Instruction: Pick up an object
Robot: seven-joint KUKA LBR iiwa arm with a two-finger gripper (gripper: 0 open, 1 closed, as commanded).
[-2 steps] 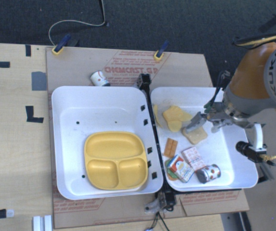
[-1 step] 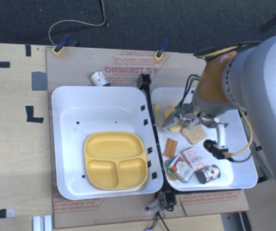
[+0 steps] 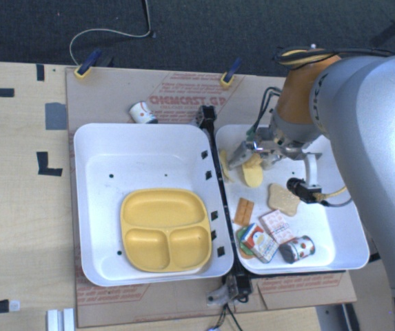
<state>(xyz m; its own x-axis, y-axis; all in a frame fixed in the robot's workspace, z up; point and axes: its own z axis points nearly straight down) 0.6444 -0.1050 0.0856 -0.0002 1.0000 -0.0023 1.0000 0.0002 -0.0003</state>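
At upper right of the frame: the grey arm (image 3: 362, 116) with its orange band comes down into the right bin (image 3: 349, 250).
Gripper (image 3: 247, 154): low over the bin's upper left part; grasp cannot be told.
Yellow piece (image 3: 252, 174): just below the gripper; contact unclear.
Other bin contents: bread slice (image 3: 283, 198), orange cracker (image 3: 243, 212), small packet (image 3: 276, 226), dark can (image 3: 298, 248).
Left bin (image 3: 100, 157): yellow divided tray (image 3: 165, 229), lower centre.
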